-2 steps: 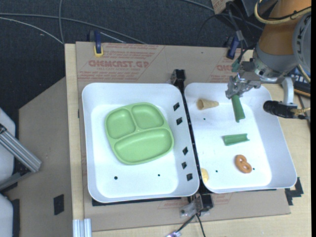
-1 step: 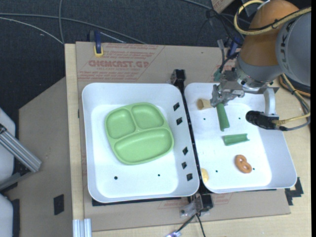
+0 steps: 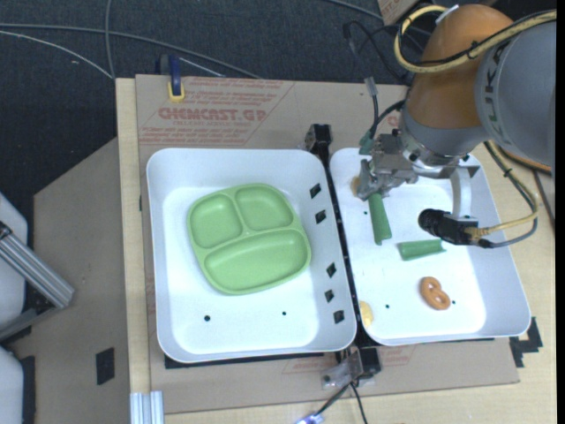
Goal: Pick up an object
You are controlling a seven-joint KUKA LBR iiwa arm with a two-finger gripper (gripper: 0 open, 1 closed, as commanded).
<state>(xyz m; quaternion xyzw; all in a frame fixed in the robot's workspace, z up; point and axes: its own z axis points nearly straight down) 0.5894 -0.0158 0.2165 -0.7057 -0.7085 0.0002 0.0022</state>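
1. a green stick (image 3: 380, 218) lies in the right bin (image 3: 503, 312), its top end right under the gripper (image 3: 378, 182).
2. i cannot tell whether anything is gripped; nothing looks lifted yet, so the pick is left.
3. a green wedge (image 3: 420, 249) and a pretzel (image 3: 433, 292) lie near.
4. the left bin (image 3: 168, 237) holds a green divided plate (image 3: 249, 238), well apart.

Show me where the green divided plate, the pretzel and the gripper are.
green divided plate (image 3: 250, 238): camera view, centre divider.
pretzel (image 3: 433, 292): camera view, its middle.
gripper (image 3: 378, 184): camera view, at its fingertips.
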